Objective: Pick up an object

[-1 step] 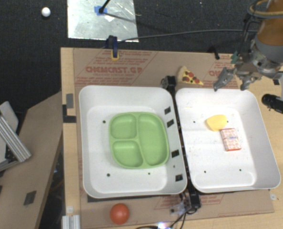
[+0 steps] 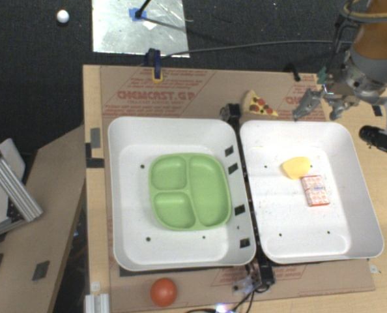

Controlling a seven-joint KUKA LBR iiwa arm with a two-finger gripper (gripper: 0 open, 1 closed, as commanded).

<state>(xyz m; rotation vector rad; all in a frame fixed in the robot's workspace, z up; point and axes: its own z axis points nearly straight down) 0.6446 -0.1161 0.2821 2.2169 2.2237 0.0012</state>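
Observation:
A yellow lump (image 2: 296,167) lies in the right bin (image 2: 350,240), toward its back. Just in front of it sits a small red-and-white packet (image 2: 316,190). My gripper (image 2: 320,107) hangs above the back edge of the right bin, open, with nothing between its two grey fingers. It is up and slightly right of the yellow lump, well apart from it.
The left bin (image 2: 128,240) holds a green divided plate (image 2: 188,190). A pizza-slice toy (image 2: 258,104) lies on the cardboard behind the bins. An orange ball (image 2: 163,291) rests by the front edge. A metal frame (image 2: 11,181) stands at the left.

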